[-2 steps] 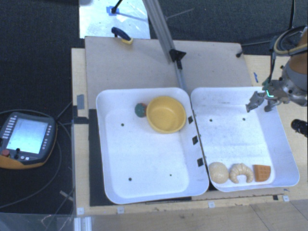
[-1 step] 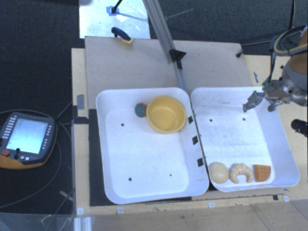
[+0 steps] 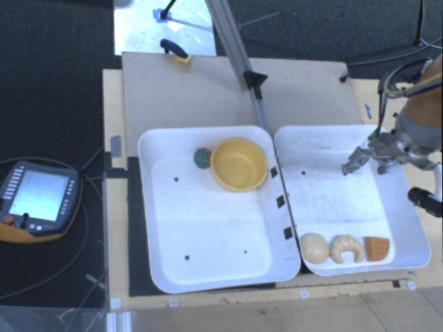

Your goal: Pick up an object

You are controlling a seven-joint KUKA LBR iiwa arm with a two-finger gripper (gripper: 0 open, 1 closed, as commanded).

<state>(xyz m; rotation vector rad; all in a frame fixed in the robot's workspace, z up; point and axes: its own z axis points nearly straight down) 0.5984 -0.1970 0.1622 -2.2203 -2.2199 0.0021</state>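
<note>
My gripper [image 3: 354,162] hangs over the upper right part of the right bin [image 3: 325,140], fingers pointing left, with nothing between them. At that bin's front edge lie a pale round bun [image 3: 314,247], a croissant [image 3: 347,248] and an orange-brown block [image 3: 376,248] in a row. The left bin [image 3: 208,254] holds a yellow bowl [image 3: 239,164] at its back right, and a small dark green ball [image 3: 201,158] touches the bowl's left side.
A slanted metal pole [image 3: 232,37] with a black clamp crosses the cardboard behind the bins. A teach pendant [image 3: 36,200] lies on the floor at left. A yellow-black clamp [image 3: 176,50] sits at the cardboard's back edge.
</note>
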